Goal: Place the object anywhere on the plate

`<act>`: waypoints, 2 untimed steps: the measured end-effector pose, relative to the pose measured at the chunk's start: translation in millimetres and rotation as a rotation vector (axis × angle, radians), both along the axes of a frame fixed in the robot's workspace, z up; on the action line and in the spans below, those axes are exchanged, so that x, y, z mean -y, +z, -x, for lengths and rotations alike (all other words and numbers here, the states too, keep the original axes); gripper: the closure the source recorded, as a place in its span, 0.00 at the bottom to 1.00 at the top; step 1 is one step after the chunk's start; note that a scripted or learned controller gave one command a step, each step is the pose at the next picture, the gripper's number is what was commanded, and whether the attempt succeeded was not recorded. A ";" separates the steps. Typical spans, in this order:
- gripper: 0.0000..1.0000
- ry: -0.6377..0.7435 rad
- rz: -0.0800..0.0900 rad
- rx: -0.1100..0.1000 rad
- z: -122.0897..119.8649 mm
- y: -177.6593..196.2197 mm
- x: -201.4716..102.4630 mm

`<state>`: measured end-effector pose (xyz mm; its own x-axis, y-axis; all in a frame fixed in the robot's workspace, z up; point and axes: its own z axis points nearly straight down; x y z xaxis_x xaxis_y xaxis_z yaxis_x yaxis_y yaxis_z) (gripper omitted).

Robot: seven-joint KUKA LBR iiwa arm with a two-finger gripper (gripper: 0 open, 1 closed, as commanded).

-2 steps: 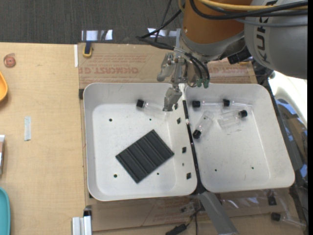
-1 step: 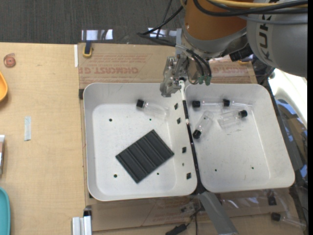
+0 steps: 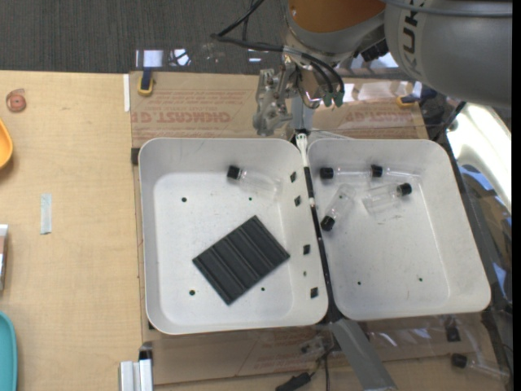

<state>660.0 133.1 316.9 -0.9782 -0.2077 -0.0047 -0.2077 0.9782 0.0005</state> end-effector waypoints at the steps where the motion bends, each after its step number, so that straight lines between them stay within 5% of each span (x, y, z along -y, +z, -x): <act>1: 1.00 0.385 0.000 0.002 -0.1 98.2 -21.4; 2: 1.00 0.501 0.002 -0.001 54.1 125.4 34.5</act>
